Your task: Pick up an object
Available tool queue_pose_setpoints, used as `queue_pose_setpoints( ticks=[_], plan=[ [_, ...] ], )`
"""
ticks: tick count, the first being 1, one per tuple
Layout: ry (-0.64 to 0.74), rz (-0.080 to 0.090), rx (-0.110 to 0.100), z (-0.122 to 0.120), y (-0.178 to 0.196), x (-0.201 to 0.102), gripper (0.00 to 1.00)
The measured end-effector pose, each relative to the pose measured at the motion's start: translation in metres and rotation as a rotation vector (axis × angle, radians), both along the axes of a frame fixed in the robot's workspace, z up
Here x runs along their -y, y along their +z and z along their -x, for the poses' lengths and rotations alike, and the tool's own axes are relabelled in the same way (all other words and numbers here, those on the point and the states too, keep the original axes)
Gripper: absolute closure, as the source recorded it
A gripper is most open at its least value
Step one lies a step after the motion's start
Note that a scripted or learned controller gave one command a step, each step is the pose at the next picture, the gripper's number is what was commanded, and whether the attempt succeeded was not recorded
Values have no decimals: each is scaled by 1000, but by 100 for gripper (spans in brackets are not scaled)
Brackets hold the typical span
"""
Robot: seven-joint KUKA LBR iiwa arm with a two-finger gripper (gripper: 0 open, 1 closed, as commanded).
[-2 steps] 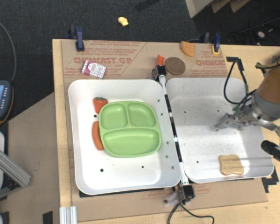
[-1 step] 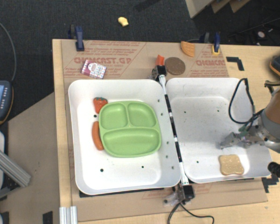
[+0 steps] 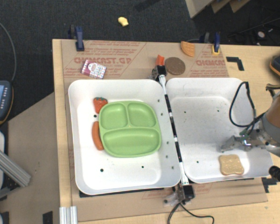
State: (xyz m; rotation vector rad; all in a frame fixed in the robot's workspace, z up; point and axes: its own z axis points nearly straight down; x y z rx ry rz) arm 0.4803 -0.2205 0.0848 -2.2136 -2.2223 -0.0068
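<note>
A tan slice of toy bread (image 3: pixel 231 164) lies near the front edge of the right bin (image 3: pixel 200 101). My gripper (image 3: pixel 235 145) hovers just behind it, reaching in from the right, open with nothing between its fingers. One grey finger (image 3: pixel 225 146) points left over the bin floor. In the left bin (image 3: pixel 84 157) sits a green divided plate (image 3: pixel 129 128), with a red toy strawberry (image 3: pixel 100 104) and an orange sausage-shaped piece (image 3: pixel 97 136) along its left side.
A black cable (image 3: pixel 238 104) loops over the right bin beside the arm (image 3: pixel 275 125). On the bench behind the bins lie a brown disc (image 3: pixel 175 66), an orange wedge (image 3: pixel 188 48) and a pink packet (image 3: pixel 94 69).
</note>
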Motion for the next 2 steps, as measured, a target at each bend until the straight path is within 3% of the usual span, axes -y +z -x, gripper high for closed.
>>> queue_pose_setpoints(
  ticks=[1, 2],
  plan=[
    [4, -2, 0, -77, -1, -2, 0],
    [3, -11, -14, -189, 0, -5, 0]
  ],
)
